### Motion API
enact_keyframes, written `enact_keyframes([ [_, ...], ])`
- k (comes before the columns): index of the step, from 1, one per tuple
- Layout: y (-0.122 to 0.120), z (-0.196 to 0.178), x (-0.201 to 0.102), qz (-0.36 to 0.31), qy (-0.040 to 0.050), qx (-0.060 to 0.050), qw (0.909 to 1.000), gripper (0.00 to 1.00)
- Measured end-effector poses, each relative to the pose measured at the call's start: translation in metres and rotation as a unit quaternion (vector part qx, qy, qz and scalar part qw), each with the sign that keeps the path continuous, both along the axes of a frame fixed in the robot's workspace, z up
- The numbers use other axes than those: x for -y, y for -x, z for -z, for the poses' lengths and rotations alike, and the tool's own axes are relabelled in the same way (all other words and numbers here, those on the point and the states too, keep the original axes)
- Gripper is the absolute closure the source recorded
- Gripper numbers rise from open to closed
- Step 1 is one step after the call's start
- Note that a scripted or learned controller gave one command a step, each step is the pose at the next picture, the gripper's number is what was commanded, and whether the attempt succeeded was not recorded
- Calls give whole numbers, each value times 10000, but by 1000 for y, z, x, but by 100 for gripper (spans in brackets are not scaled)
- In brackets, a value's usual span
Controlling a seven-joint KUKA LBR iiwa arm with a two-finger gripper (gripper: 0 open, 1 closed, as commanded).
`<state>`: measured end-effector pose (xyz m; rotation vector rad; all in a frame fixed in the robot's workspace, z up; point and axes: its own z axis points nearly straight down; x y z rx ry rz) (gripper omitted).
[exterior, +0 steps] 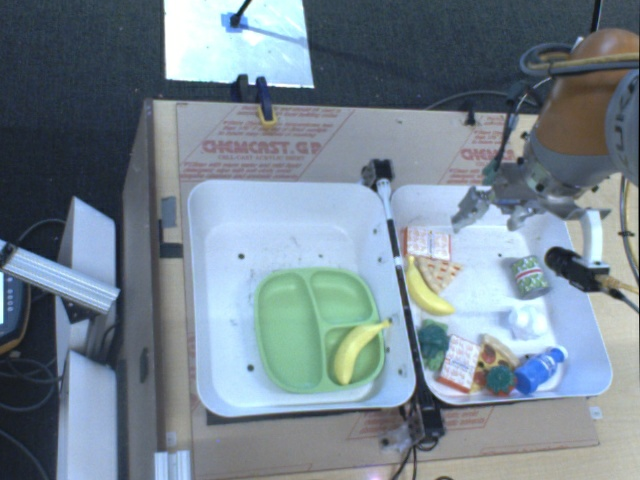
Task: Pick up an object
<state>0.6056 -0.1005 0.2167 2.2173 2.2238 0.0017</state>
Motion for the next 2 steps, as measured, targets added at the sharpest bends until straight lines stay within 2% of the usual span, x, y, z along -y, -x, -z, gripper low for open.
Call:
enact_keyframes([
  [1, 29, 72, 75, 16, 9, -14, 10000, 0],
  [2, 25, 115, 94, -3, 3, 8, 10000, 0],
])
